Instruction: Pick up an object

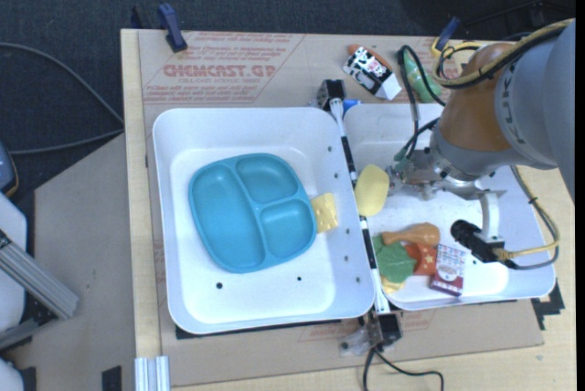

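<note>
The claw [413, 172] hangs low in the right bin [521, 284], close to the pale yellow lemon [371, 188] at the divider; I cannot tell its state, as the wrist hides it. Nothing looks lifted: the lemon, the green piece [396, 261], the orange carrot [413, 237] and the small packet [449, 269] all lie in the bin. In the left bin [183, 138] sit a blue plate [253, 210] and a yellow block [325, 211], so the pick seems undone.
</note>
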Controlling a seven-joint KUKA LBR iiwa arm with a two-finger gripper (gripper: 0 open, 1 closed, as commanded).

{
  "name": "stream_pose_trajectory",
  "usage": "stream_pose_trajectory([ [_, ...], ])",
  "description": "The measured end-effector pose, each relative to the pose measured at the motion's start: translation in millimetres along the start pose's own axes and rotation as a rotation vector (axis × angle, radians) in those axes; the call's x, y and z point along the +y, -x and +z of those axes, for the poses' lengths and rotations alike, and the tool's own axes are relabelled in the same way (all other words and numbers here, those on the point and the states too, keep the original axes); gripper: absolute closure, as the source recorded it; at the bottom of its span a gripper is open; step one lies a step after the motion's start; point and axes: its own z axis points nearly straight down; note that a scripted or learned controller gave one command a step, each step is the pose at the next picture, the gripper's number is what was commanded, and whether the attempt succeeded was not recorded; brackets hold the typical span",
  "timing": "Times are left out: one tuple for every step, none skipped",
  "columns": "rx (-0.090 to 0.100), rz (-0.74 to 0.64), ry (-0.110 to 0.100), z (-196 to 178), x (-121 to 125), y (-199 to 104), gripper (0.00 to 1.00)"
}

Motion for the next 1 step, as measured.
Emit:
stream_pose_trajectory([
  [-0.001,-0.001,0.000,-0.2,47.3,14.3,0.00],
])
